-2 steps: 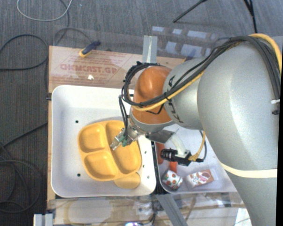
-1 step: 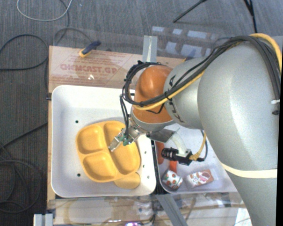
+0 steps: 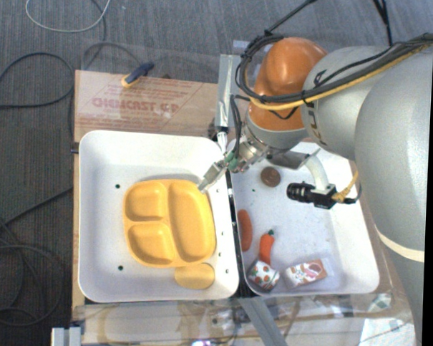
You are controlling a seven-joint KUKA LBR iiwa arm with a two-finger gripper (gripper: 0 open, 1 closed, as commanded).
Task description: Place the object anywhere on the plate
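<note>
Grey arm (image 3: 390, 140) looms nearest; pincer (image 3: 210, 177), grip unclear, above yellow plate (image 3: 170, 222).

A yellow divided plate (image 3: 171, 223) lies flat in the left bin, three compartments facing up (one long at its right, two smaller at its left); a pale yellow rounded object (image 3: 195, 276) lies just beside its lower right corner, off the plate.
</note>
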